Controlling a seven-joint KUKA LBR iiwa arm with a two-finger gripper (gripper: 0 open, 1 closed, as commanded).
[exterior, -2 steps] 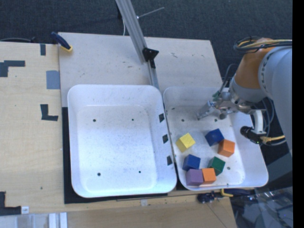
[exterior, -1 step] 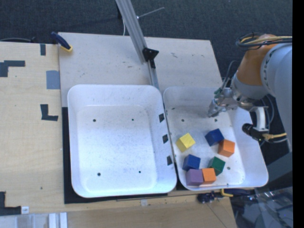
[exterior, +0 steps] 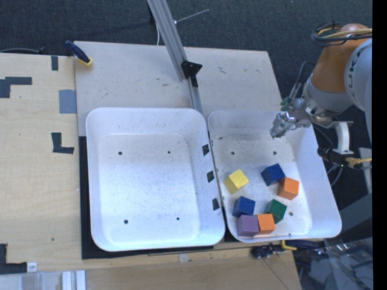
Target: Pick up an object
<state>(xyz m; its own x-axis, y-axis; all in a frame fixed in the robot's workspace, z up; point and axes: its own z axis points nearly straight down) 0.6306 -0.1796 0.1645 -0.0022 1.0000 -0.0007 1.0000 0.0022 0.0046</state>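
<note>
Several small blocks lie in the near half of the right bin [exterior: 230, 132]: a yellow one [exterior: 237, 179], two blue ones [exterior: 273, 174] [exterior: 244, 206], two orange ones [exterior: 288, 188] [exterior: 266, 223], a green one [exterior: 277, 209] and a purple one [exterior: 247, 225]. My gripper [exterior: 279, 127] hangs over the far right part of that bin, well above the blocks and apart from them. Nothing shows between its fingers, and their spread is too small to read.
The left bin [exterior: 97, 125] sits beside the right one. A slanted metal rail [exterior: 172, 38] runs from the top down to the gap between the bins. A blue and yellow tool [exterior: 79, 52] lies at the far left of the bench.
</note>
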